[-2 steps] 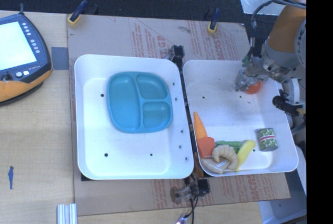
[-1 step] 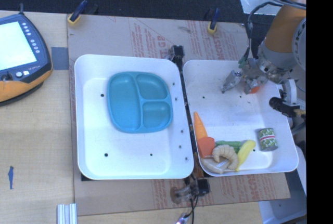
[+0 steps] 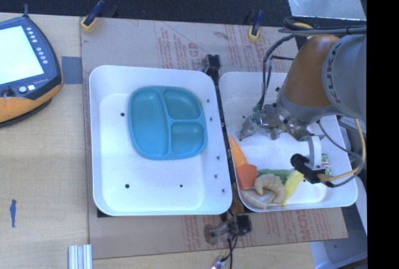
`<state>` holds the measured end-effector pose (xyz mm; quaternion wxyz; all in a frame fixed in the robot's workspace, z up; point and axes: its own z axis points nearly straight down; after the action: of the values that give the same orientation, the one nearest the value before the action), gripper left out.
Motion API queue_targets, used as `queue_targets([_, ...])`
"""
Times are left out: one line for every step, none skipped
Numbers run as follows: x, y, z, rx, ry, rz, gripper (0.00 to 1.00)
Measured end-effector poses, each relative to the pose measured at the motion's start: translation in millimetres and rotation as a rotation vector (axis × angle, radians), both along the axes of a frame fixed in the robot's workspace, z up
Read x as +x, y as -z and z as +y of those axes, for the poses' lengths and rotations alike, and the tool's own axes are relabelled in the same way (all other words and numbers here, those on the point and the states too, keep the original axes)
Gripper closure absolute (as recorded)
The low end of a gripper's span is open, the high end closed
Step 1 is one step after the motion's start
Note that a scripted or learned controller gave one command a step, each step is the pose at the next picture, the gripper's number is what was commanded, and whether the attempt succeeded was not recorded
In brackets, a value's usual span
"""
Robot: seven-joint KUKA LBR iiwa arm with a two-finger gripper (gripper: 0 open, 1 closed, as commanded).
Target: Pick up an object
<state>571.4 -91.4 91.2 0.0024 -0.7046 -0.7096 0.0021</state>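
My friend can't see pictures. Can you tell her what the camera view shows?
A grey and orange robot arm reaches over the right white bin, its gripper above toy food piled in the near corner: a carrot, a shrimp and a corn cob. The left white bin holds a blue divided plate.

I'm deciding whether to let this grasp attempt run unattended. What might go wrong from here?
The toy food lies piled in the right bin's near corner, so a grasp may slip or catch two pieces. The pile sits against the bin wall, so the gripper could strike it. Loose cables hang over the bin and might snag.
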Motion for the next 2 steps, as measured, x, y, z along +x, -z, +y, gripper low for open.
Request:
queue_targets([0, -10, -2, -0.003, -0.001, 0.001, 1.00])
queue_targets([0, -21, -3, -0.005, -0.004, 0.003, 1.00])
